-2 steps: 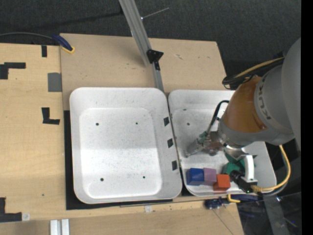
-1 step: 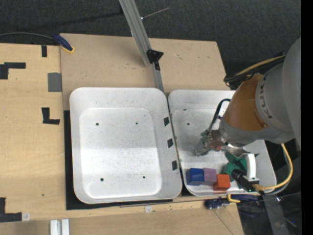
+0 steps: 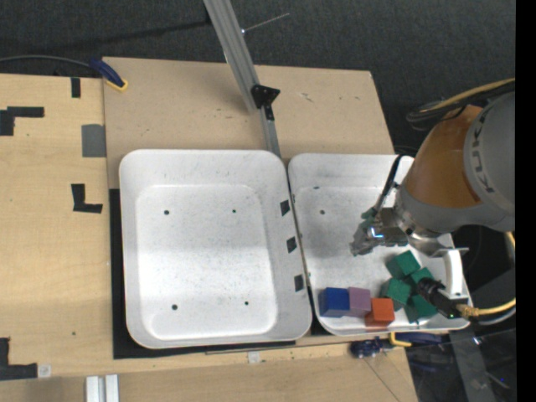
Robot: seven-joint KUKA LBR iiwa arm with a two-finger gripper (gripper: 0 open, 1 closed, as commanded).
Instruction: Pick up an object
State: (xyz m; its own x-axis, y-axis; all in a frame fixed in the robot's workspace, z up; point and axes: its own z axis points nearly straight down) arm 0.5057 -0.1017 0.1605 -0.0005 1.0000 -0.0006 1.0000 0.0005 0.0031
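While several small blocks are clustered at the near edge of the right bin point(image 3: 335, 178), the following is noted.

Gripper: the gripper point(image 3: 368, 237) is seen low over the right bin's floor, above and apart from the blocks; whether its fingers are spread or pressed together cannot be told, as they are blurred and partly hidden by the wrist.

Objects: a blue block point(image 3: 335, 301), a lilac block point(image 3: 359, 300) and an orange block point(image 3: 382, 310) are lined up touching along the near wall; green pieces point(image 3: 407, 266) are piled just right of them.

Handling: the blocks are judged light, stiff and smooth, unlikely to be damaged by a firm pinch.

Hold: opposite flat faces are best taken; the blue block's free left side is judged easiest.

Risk: closeness to the wall and neighbours may block a finger.

Left bin point(image 3: 134, 174): nothing of the task's is held there.
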